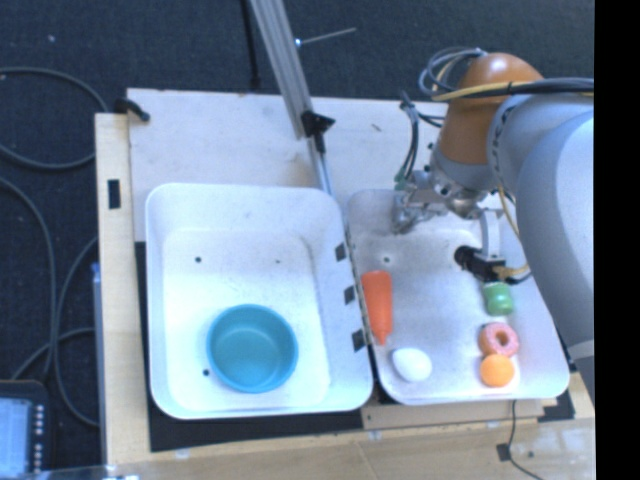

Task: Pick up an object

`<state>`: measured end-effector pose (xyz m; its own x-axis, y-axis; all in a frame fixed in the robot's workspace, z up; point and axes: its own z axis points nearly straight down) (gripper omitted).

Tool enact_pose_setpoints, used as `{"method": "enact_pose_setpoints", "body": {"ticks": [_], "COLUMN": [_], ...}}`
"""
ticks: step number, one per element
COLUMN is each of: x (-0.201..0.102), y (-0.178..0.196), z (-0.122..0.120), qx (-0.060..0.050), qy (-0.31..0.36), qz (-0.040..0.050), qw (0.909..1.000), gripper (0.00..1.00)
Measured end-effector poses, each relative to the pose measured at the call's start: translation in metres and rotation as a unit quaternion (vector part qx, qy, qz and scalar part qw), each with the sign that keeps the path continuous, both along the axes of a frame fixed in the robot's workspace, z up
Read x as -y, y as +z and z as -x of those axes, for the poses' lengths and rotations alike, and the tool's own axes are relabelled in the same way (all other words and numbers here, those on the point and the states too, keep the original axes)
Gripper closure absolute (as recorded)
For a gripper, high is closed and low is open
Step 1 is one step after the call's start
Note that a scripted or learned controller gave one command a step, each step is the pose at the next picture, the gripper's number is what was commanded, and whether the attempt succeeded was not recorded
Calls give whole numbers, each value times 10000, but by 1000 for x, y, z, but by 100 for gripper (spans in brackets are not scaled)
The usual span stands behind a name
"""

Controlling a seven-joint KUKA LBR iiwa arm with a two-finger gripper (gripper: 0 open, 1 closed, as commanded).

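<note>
Here my hand (405,216) hangs low over the far end of the right bin (440,278), close to its back wall; I cannot tell from this angle how it is set, and I see nothing held in it. The orange carrot (377,306) lies nearest, just below my hand and slightly left, along the bin's left wall. Past it, nearer the front edge, sits the white egg (411,364). Off to my hand's right and toward the front lie the green piece (497,298), the pink doughnut (498,339) and the orange ball (497,370), close together. Well to my hand's left, the blue bowl (252,347) rests in the left bin (240,218) on the table (220,138).
</note>
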<state>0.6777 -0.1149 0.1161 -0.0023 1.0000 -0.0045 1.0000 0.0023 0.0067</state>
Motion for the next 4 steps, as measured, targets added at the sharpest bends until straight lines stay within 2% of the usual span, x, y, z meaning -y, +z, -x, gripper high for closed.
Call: {"method": "enact_pose_setpoints", "body": {"ticks": [1, 3, 4], "x": [-10, 0, -44], "y": [59, 152, 159], "z": [0, -2, 22], "qx": [-16, -11, -32], "qy": [24, 27, 30], "qz": [-35, -30, -33], "qw": [10000, 10000, 10000], "gripper": [100, 100, 100]}}
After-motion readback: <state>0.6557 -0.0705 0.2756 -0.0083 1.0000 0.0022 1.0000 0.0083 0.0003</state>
